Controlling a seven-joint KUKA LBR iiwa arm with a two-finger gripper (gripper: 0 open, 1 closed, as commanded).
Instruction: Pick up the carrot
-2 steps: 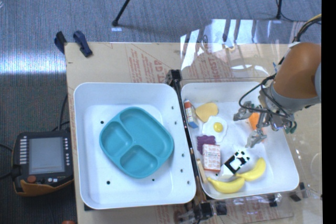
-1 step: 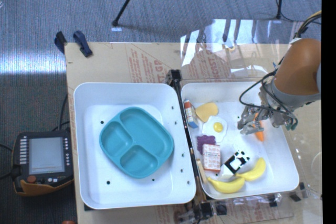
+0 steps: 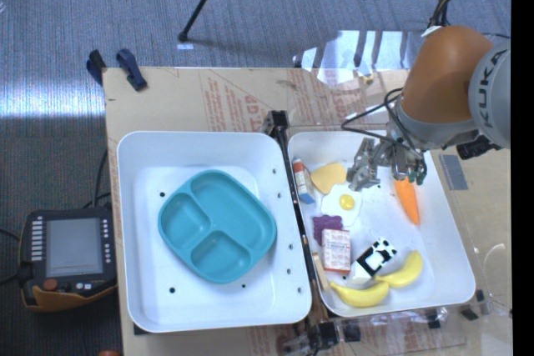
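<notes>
Carrot (image 3: 407, 200) is lying in the right bin (image 3: 457, 258), upper right area, green top pointing up toward the gripper, tip pointing down and slightly right. Open white floor is showing on its right side out to the bin wall, and below it down to the bananas.

Gripper (image 3: 385, 167) is hanging just above-left of the carrot's top end, over the upper middle of the right bin. Can't tell how the jaws are standing: cables and the wrist are cluttering that spot. Nothing visibly between them. The arm (image 3: 450, 87) is coming in from the right, its orange band sitting over the bin's top right corner.

Left of the carrot: fried egg toy (image 3: 343, 203) and a yellow cheese-like piece (image 3: 328, 177), both near the gripper. A small tube (image 3: 299, 180) is lying along the bin's left wall. Lower down: purple piece (image 3: 327, 226), red-white packet (image 3: 336, 251), black-and-white block (image 3: 377, 256), two bananas (image 3: 377, 283) crowding the bottom edge.

Left bin (image 3: 138, 263) is holding a teal divided plate (image 3: 217, 225), centred, floor showing all round it.
</notes>
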